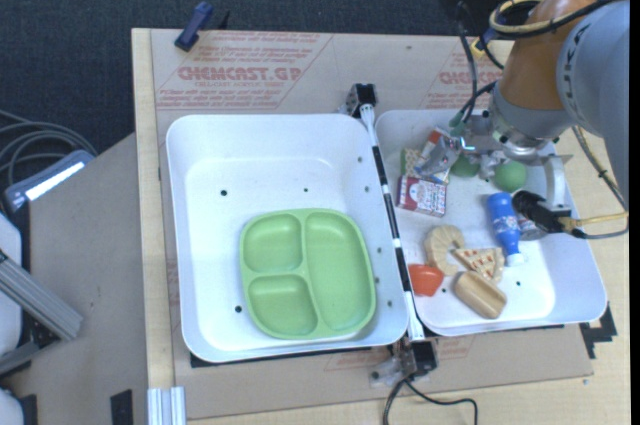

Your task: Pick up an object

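From the camera view I see the arm (560, 63) reaching in from the right, with its orange band above the wrist, hanging over the far part of the right bin (580, 298). The gripper (515, 163) is low over that bin's back end, close above a green ball (511, 175), and from this slant I cannot tell its state or whether it touches anything.

The candidates for the pick all lie in the right bin. A blue bottle (503, 221) lies just in front of the green ball. A red-and-white packet (424, 195) sits near the divider between the bins, with a small grey and red item behind it that I cannot make out. Toward the near end there are a round cookie-like piece (444, 241), a pizza-slice toy (479, 260), a bread-roll toy (480, 294) and a small red piece (425, 280), bunched close together.

The left bin (200, 173) holds a green divided plate (307, 271) lying flat.

My judgement: the task looks early. Nothing is visibly lifted, every object rests on the bin floor, and the closing and lifting are left to do. The green ball seems the likeliest target.
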`<state>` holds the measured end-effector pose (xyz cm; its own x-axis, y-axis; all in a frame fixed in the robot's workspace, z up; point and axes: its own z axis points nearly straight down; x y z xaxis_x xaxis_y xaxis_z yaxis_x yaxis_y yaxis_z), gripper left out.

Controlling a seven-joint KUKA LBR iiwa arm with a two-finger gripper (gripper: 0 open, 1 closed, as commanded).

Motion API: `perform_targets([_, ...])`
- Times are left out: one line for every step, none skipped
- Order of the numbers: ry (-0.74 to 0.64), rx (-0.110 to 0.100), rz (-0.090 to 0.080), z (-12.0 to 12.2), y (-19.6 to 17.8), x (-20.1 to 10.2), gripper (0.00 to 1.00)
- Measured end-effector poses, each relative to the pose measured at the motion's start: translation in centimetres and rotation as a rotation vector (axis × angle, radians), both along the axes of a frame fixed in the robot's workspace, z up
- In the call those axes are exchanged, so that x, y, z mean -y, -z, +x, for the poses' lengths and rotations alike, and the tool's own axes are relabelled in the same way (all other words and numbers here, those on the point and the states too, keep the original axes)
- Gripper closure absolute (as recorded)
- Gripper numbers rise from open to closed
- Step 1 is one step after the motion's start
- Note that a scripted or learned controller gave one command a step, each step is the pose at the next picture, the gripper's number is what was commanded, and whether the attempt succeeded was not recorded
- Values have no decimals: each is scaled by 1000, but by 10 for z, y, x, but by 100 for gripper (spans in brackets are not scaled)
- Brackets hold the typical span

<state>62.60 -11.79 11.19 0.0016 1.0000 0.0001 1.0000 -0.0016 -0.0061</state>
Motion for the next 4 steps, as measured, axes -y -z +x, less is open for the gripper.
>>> perform_targets([-2, 8, -1, 41, 27, 13, 0])
perform_targets([-3, 7, -1, 41, 27, 11, 0])
perform_targets([-2, 7, -1, 41, 27, 11, 0])
perform_targets([-2, 7, -1, 41, 27, 10, 0])
